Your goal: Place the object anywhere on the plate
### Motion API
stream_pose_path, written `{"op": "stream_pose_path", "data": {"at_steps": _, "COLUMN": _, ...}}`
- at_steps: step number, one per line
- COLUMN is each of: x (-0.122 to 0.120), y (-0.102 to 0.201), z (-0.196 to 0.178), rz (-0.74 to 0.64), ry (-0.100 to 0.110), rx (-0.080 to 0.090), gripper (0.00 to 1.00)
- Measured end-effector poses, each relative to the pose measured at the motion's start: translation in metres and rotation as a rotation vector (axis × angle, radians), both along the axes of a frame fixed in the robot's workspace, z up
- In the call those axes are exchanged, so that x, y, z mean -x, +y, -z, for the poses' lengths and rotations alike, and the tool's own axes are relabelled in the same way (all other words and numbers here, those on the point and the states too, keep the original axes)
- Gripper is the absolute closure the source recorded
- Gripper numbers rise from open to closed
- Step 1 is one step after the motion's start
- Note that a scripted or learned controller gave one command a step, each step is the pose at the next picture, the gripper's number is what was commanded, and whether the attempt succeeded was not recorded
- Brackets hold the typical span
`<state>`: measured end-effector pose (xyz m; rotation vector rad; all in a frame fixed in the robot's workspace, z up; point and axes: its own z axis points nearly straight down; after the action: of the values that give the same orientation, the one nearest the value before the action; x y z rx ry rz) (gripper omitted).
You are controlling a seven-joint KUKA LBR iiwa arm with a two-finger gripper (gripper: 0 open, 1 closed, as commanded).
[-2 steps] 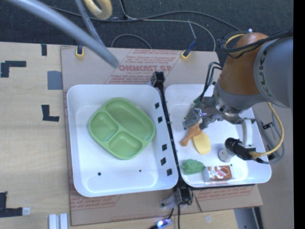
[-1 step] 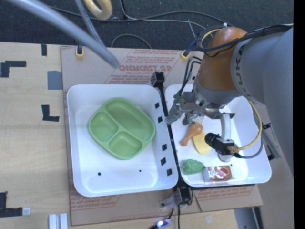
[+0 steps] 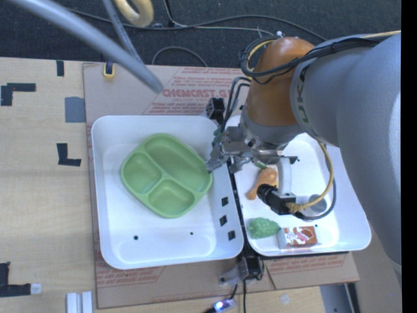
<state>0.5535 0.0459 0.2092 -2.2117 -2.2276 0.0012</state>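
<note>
A green divided plate (image 3: pixel 165 174) lies tilted in the left white bin (image 3: pixel 111 240). In the right bin (image 3: pixel 348 214) lie an orange object (image 3: pixel 265 175), a green leafy object (image 3: pixel 262 227) and a red and white packet (image 3: pixel 300 235). My gripper (image 3: pixel 240 155) hangs under the orange-banded wrist, over the left part of the right bin, near the divider between the bins. It sits just above and left of the orange object. The wrist hides its lower end, and I see nothing held in it.
A black cable plug (image 3: pixel 276 199) with its loop hangs off the arm over the right bin. The arm's big grey body covers the right bin's far right side. A grey pole (image 3: pixel 78 26) crosses the top left, above the bench.
</note>
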Motion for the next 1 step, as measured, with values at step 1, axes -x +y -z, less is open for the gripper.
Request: {"op": "stream_pose_path", "data": {"at_steps": 1, "x": -0.0076, "y": 0.0551, "z": -0.0184, "rz": 0.000, "ry": -0.001, "rx": -0.001, "gripper": 1.00}}
